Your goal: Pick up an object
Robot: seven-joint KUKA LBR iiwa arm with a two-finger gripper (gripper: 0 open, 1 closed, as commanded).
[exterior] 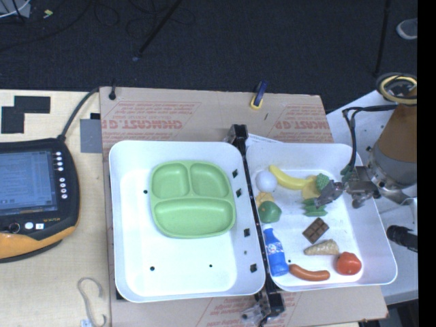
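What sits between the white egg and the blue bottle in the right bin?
In the camera view, a green pepper lies between the white egg and the blue bottle, with a small yellow piece beside it.

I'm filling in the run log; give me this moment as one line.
arm: over right bin | gripper: low beside banana, nothing seen held | left bin: green plate

The divided plate (192, 199) lies in the left bin (136, 271), toward its far end. Right of the plate, across the bins' shared edge, the right bin (378, 268) holds the rest: the egg (265, 180) nearest the plate, the banana (289, 178) just beyond the egg, the bottle (275, 252) nearer the camera, the sausage (309, 273) right of the bottle, then the tomato (348, 263). The gripper (334, 189) hangs over that bin's right part. Far left of the plate, outside the bins, sits a tablet (30, 189).
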